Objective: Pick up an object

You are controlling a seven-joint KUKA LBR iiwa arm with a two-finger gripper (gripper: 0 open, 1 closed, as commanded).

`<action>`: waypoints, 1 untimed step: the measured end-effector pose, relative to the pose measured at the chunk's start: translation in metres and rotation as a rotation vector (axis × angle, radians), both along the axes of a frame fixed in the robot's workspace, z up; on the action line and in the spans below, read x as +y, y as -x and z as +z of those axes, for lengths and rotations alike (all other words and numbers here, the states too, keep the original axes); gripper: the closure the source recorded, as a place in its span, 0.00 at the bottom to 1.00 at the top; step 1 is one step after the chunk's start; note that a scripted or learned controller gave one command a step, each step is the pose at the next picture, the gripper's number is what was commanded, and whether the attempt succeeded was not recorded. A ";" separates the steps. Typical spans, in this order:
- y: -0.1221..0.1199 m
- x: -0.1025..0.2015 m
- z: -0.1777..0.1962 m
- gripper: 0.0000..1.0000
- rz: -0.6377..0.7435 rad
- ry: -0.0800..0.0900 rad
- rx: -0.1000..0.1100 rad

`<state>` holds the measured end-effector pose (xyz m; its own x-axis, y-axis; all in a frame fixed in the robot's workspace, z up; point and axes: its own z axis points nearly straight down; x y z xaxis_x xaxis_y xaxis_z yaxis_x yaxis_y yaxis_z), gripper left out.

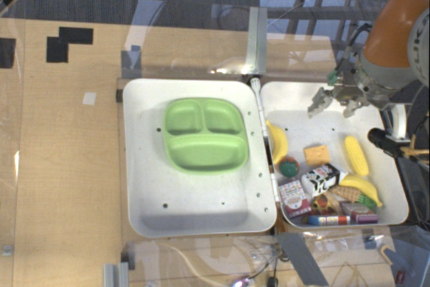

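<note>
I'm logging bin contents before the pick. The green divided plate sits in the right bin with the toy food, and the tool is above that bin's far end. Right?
Not quite. The camera view shows the green divided plate alone in the left bin. The toy food, like the corn cob, lies in the right bin, and the tool is above that bin's far end.

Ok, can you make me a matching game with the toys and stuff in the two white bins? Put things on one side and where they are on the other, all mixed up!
Things:
1. green plastic divided plate
2. yellow toy corn cob
3. grey two-finger gripper
4. small black-and-white carton

Places:
A. near the right bin's right side, standing lengthwise
B. over the far end of the right bin
C. alone in the middle of the left bin
D. in the middle of the pile in the right bin

Pairs: 1-C, 2-A, 3-B, 4-D
</note>
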<state>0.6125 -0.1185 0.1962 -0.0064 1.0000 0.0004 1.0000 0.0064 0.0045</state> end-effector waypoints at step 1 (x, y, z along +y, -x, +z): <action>-0.006 0.007 0.018 0.00 -0.086 0.000 -0.001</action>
